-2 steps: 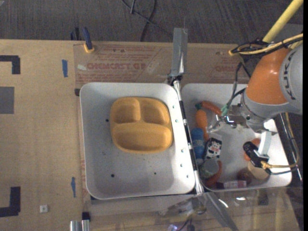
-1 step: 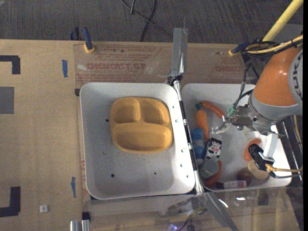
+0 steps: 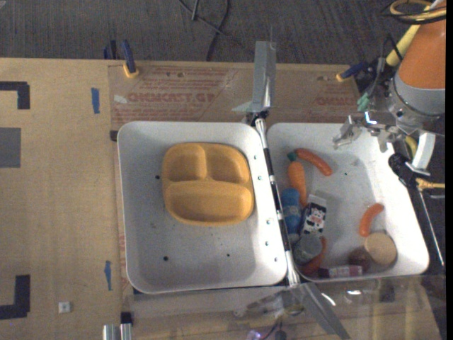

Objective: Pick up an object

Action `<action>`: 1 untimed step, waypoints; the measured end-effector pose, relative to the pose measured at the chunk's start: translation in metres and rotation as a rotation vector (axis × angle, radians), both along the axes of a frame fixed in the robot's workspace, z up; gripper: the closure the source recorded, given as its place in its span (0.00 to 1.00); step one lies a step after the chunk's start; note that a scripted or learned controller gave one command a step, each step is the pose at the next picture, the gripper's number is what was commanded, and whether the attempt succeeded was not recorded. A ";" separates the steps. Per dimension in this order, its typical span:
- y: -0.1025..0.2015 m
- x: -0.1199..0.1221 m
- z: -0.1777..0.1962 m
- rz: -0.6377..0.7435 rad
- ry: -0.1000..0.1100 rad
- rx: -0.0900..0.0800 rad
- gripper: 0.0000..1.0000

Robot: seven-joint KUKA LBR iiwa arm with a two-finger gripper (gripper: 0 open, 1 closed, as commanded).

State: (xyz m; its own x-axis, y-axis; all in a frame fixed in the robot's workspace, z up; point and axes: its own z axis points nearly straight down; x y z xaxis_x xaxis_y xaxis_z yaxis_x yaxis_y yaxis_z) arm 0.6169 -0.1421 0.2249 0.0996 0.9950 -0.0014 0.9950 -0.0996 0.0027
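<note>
The tool (image 3: 361, 127) hangs over the upper right part of the right bin (image 3: 417, 257), near its far rim, with the grey arm and its orange band (image 3: 425, 55) rising out of the frame's top right corner. Whether the tool is open or closed, I cannot tell: the metal parts there are small and blurred, and nothing is seen gripped in it.

The step in hand looks like choosing and approaching a target, with no pick yet made. The easiest candidates lie apart from the crowd. An orange sausage-shaped toy (image 3: 370, 219) sits alone on bare bin floor toward the right, well apart from the walls. Another, redder one (image 3: 313, 161) lies near the upper left of that bin, just beside a toy carrot (image 3: 297, 180). A good grasp would come straight down across the short width of a lone piece, keeping clear of the rim.

The rest crowds the left wall and near corner: a blue object (image 3: 290, 210), a small black-and-white carton (image 3: 315, 215), a grey round thing (image 3: 307, 247), and a tan round lid or block (image 3: 381, 247) with a dark item beside it. These touch or overlap, so a descent there risks nudging neighbours.

The left bin (image 3: 141, 261) holds a yellow divided tray (image 3: 207, 183), broad and flat, likely awkward for two fingers. Cables (image 3: 205, 6) lie on the floor beyond the tabletop (image 3: 56, 190).
</note>
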 end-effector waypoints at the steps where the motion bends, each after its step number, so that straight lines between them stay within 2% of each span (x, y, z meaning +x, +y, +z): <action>1: 0.001 -0.018 0.039 -0.141 0.000 0.000 0.00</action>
